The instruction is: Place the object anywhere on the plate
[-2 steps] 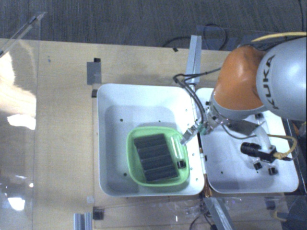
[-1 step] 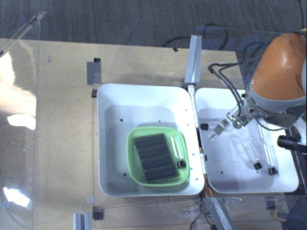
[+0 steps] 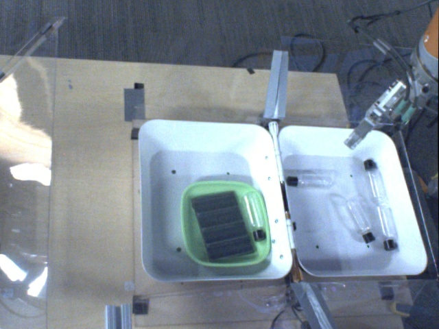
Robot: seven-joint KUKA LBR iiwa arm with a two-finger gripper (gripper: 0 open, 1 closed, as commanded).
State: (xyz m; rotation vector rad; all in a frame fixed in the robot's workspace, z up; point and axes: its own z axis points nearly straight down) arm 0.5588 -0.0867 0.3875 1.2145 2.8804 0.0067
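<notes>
A green plate (image 3: 192,247) sits in the left bin (image 3: 158,184), toward its front. On the plate lies a dark ridged block (image 3: 221,225), and a clear tube with a black cap (image 3: 254,219) rests along the plate's right side. Several more clear tubes with black caps lie in the right bin (image 3: 322,252): one near its left wall (image 3: 312,180), one by its right wall (image 3: 374,181), and a pair at the front right (image 3: 359,218). My gripper (image 3: 355,140) hangs over the right bin's back right corner, tilted down to the left, with nothing visible in it.
A grey metal bar (image 3: 276,84) stands behind the seam between the two bins. Wooden bench top (image 3: 82,184) stretches to the left. Cables (image 3: 384,19) trail on the floor at the back right, close to the arm.
</notes>
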